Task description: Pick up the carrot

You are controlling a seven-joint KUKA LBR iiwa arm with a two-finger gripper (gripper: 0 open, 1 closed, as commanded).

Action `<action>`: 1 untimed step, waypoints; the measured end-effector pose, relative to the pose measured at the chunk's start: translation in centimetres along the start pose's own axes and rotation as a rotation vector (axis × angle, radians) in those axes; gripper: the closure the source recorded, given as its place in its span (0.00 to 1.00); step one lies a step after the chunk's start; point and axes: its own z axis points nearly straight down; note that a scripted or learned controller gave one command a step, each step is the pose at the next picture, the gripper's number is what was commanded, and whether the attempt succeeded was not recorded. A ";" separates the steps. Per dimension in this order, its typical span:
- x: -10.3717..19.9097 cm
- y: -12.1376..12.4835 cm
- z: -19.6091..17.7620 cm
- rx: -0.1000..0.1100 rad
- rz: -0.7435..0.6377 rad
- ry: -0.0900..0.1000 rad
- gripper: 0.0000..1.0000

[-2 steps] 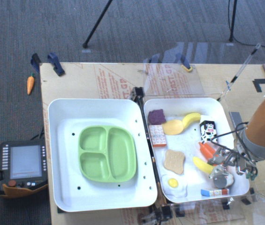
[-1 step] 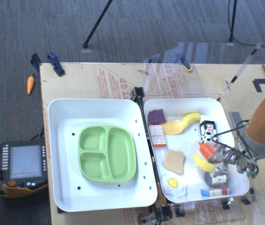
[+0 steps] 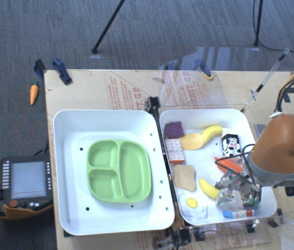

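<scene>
The carrot (image 3: 230, 165) is an orange stick lying flat in the right bin (image 3: 205, 112), near its right side, just below a black-and-white carton (image 3: 231, 145). My gripper (image 3: 237, 190) hangs low over the bin floor just in front of the carrot, a little nearer the camera. The orange wrist band (image 3: 276, 145) covers the bin's right wall and hides the carrot's right end. Nothing shows between the gripper and the carrot. A second small carrot (image 3: 33, 94) lies on the floor far left of the bench.
The right bin also holds a purple piece (image 3: 174, 129), a banana (image 3: 212, 132), a tan piece (image 3: 190, 141), a wafer (image 3: 175, 151), bread (image 3: 184, 177), a small yellow piece (image 3: 208, 188), a fried egg (image 3: 193, 203) and a tube (image 3: 238, 213). The left bin (image 3: 63, 139) bears a green divided plate (image 3: 119, 171).
</scene>
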 end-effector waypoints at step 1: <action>1.6 3.6 -0.9 0.001 0.170 0.003 1.00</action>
